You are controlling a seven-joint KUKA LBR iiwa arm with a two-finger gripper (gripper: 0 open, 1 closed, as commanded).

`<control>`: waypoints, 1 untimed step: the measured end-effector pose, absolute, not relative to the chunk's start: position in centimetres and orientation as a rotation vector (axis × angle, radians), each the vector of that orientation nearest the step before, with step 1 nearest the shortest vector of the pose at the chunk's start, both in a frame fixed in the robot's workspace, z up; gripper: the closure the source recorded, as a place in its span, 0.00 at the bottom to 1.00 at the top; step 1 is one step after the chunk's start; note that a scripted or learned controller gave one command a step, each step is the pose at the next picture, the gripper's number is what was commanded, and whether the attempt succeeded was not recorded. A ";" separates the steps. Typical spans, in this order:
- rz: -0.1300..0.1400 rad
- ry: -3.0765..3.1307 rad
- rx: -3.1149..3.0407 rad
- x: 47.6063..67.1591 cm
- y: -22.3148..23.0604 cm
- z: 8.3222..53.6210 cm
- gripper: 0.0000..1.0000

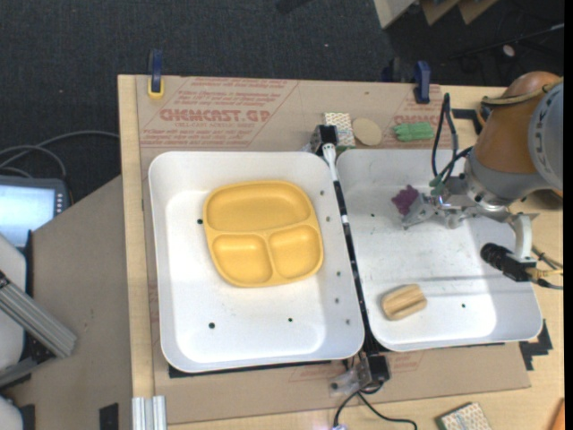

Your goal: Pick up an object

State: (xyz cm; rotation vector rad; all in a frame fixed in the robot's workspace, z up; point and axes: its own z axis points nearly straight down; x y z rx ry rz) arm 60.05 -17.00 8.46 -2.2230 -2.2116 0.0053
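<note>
1. Step in hand: the approach. The grey arm with the orange band (524, 141) reaches in from the right, low over the right-hand shallow white bin (474, 316). Its claw (419, 211) sits just beside a small purple object (405, 200), at that bin's upper left.
2. Whether the claw is released or clenched I cannot tell. The purple piece looks to be at its tip; a hold is unconfirmed.
3. Next move, as I judge it: settle squarely over the purple piece, close, lift straight up.
4. Other candidate: a tan rounded block (403, 301), well apart, near the bin's front.
5. Left white bin (179, 312) holds a yellow three-compartment plastic tray (264, 232).
6. Surface (233, 115): brown printed board, small oddments along its back edge. Dark carpet behind.
</note>
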 end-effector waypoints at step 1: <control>-0.005 -2.230 -2.220 65.4 -13.7 8.5 0.00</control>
